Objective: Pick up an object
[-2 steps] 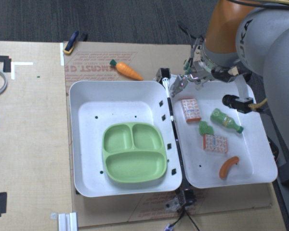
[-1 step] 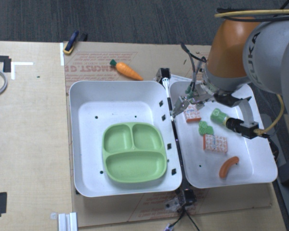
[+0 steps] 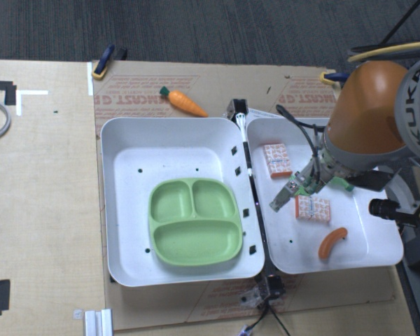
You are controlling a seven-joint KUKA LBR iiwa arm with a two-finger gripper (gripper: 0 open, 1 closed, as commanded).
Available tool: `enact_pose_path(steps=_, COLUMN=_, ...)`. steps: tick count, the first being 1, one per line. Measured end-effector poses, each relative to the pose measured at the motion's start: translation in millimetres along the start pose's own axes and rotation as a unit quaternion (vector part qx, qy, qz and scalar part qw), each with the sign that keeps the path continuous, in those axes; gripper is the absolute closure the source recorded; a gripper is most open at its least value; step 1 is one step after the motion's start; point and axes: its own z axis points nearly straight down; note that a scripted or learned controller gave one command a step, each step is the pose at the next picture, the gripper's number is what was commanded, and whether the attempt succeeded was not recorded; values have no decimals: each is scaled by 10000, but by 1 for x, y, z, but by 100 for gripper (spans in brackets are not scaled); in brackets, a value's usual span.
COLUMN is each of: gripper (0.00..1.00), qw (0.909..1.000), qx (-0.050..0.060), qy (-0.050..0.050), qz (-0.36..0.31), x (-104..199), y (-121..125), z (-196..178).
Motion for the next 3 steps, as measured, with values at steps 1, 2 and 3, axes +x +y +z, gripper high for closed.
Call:
enact_pose_path(steps=1, gripper=0, qw=9991, qx=-10, qy=-12, qz=-420, x=3, y=51, z=0)
enact_pose_path(steps=2, gripper=0, qw=9776, qx=-13, qy=-16, qz=-2104, x=12, y=106, z=0)
enact_pose_path(steps=3, gripper=0, qw=9540, qx=-4, qy=-5, qz=-2999, x=32, y=55, z=0)
